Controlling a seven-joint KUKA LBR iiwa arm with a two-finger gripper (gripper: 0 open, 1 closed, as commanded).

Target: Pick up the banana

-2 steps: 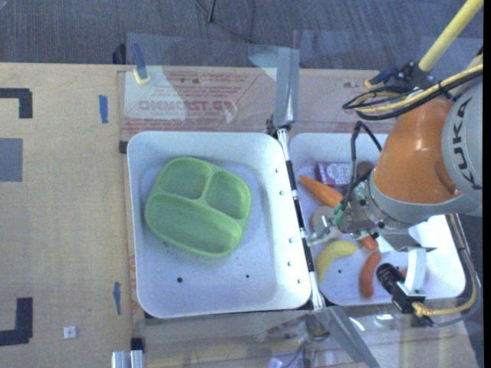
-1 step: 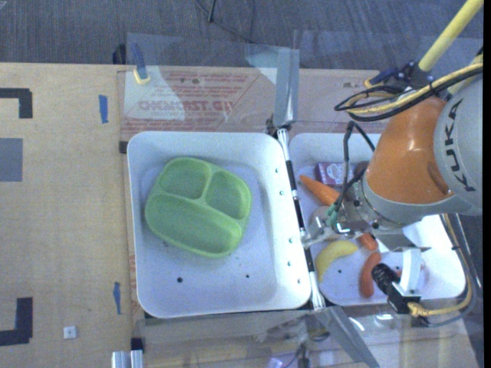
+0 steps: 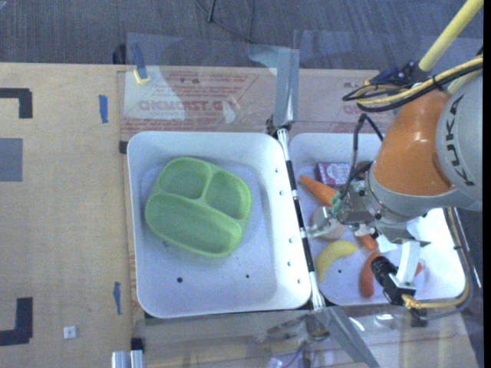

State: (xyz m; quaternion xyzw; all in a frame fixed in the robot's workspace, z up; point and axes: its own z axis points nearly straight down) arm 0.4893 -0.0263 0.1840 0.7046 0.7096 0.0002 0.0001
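The banana (image 3: 334,256) lies on the floor of the right bin (image 3: 453,286), toward that bin's 7 o'clock corner and close to the wall it shares with the left bin (image 3: 201,297). It is a short yellow crescent whose long axis runs from about 1 o'clock to 7 o'clock; the upper end points toward the gripper (image 3: 343,211), the lower end toward the bin's near rim. The gripper hangs just at the banana's 12 o'clock, and I cannot tell whether its jaws are apart or together, since the wrist hides them. An orange carrot (image 3: 316,188) lies at the gripper's 11 o'clock, a purple packet (image 3: 334,172) beyond it. A green divided plate (image 3: 199,205) sits in the left bin.
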